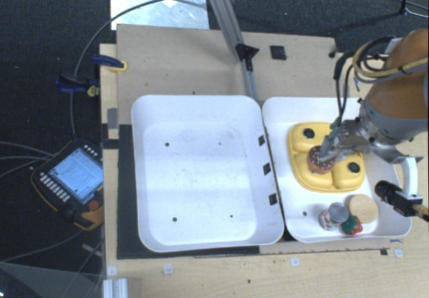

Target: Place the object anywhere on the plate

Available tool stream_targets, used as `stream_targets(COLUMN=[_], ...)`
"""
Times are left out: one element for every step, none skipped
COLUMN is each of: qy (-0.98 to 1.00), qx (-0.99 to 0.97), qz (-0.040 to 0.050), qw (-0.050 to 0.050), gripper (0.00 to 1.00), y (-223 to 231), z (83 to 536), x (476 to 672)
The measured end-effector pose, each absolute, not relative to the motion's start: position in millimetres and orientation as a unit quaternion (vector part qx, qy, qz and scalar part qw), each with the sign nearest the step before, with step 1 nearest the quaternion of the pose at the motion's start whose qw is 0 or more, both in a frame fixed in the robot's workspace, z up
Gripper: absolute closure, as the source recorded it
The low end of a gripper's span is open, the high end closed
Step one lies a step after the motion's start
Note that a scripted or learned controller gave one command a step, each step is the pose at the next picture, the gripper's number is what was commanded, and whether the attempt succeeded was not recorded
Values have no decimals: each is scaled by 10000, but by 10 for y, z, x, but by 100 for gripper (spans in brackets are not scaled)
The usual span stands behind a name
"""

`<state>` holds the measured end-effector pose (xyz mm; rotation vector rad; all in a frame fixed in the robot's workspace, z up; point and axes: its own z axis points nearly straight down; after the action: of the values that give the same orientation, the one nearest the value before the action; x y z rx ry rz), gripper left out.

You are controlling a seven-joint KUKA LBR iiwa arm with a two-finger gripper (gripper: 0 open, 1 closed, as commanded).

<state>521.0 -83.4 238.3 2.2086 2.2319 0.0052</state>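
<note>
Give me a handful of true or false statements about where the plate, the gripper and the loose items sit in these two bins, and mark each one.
1. The yellow plate lies in the right bin. True.
2. The gripper is above the left bin. False: it is over the yellow plate in the right bin.
3. A small brown round object sits on the plate right by the gripper. True.
4. The cluster of small items lies on the plate. False: it lies on the bin floor, nearer the camera than the plate.
5. A handheld pendant lies left of the bins. True.
</note>
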Motion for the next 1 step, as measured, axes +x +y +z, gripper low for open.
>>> stream_targets(qy=[7109], qx=[7033], qz=[13], qw=[0], gripper=[100], y=[-265], z=[2268], x=[5358])
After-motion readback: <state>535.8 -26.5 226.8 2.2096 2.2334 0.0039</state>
